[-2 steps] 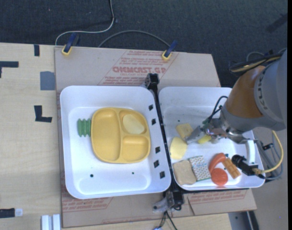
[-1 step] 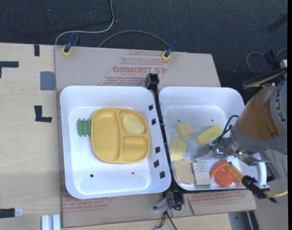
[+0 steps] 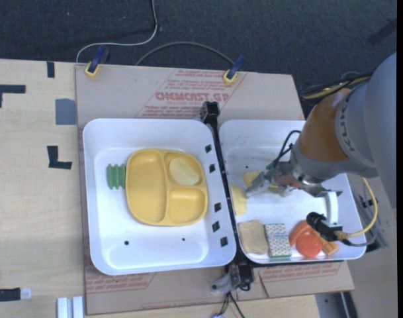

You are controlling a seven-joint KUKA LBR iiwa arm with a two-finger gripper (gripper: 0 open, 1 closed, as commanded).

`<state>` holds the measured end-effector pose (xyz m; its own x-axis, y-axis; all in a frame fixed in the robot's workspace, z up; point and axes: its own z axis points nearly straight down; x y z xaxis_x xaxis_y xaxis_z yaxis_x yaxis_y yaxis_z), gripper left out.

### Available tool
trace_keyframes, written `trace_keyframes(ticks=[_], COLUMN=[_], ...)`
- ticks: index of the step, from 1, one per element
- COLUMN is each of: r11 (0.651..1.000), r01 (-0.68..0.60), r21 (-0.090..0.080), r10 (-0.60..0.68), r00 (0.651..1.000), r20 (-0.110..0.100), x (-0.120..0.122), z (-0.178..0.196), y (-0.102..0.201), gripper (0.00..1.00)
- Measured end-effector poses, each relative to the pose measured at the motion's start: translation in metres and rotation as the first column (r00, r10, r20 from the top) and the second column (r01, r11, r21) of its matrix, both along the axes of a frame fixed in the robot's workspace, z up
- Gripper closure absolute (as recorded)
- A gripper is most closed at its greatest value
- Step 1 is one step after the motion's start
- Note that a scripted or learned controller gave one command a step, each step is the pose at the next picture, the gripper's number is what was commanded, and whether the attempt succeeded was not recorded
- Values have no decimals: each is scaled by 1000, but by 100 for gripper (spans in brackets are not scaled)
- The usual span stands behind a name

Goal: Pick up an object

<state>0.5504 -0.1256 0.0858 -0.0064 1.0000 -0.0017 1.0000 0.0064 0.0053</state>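
My gripper (image 3: 259, 183) is low in the right bin (image 3: 267, 138), reaching in from the right toward its left half. Its fingers sit around a small yellow object (image 3: 252, 177). A pale yellow round piece (image 3: 238, 200) lies just below the fingers, against the bin's left wall. Along the front of the right bin lie a tan sponge-like block (image 3: 251, 236), a speckled greenish block (image 3: 276, 240) and an orange-red object (image 3: 308, 239). I cannot make out whether the fingers grip the small yellow object.
The left bin (image 3: 102, 244) holds a yellow divided plate (image 3: 165, 185) with a green ribbed object (image 3: 115, 175) at its left edge. A black divider (image 3: 218, 177) runs between the bins. Cables loop beyond the cardboard base.
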Motion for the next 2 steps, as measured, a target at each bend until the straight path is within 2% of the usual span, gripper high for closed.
trace_keyframes(ticks=[1, 2], r11=[1000, 1000], r01=[6, 8], r21=[3, -2], r10=[-6, -8], r00=[1000, 1000], r20=[-6, 1], x=[21, 65], z=[61, 101], y=[94, 44], gripper=[0, 0])
